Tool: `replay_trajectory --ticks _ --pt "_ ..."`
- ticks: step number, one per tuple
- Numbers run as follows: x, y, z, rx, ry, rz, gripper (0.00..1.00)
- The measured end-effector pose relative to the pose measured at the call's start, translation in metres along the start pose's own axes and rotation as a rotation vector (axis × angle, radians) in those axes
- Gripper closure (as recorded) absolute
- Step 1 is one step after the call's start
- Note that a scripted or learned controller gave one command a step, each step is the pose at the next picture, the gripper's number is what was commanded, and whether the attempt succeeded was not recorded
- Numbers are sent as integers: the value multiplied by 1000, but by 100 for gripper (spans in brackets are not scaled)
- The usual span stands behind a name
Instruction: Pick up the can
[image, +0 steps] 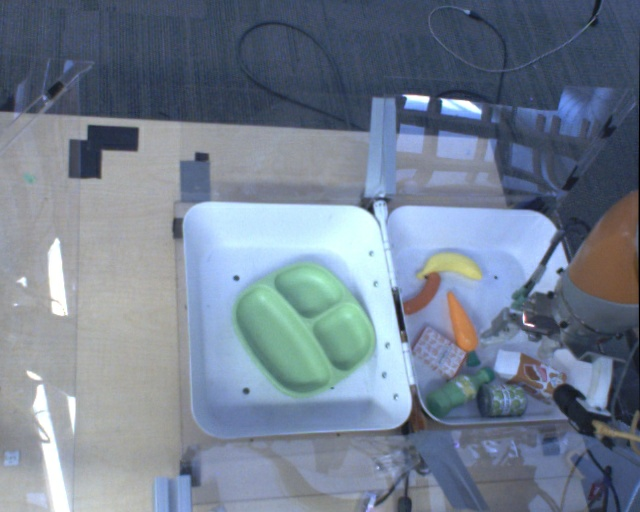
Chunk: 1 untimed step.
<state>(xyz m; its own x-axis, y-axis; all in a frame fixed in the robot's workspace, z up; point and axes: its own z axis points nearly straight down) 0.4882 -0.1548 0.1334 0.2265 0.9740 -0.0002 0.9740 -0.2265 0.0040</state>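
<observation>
Can lies on its side at about 7 o'clock from the gripper, can't tell if it's clenched.

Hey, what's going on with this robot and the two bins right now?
A grey robot arm with an orange band reaches in over the right white bin, where a pile of small items lies: a yellow banana, an orange carrot, a green bottle and a dark green can near the front edge. The can lies in the bin, not picked up yet. The left white bin holds a green divided plate.
</observation>
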Motion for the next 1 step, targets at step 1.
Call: replay_trajectory --ticks 1 --pt "12 0 5 -13 -1 290 0"
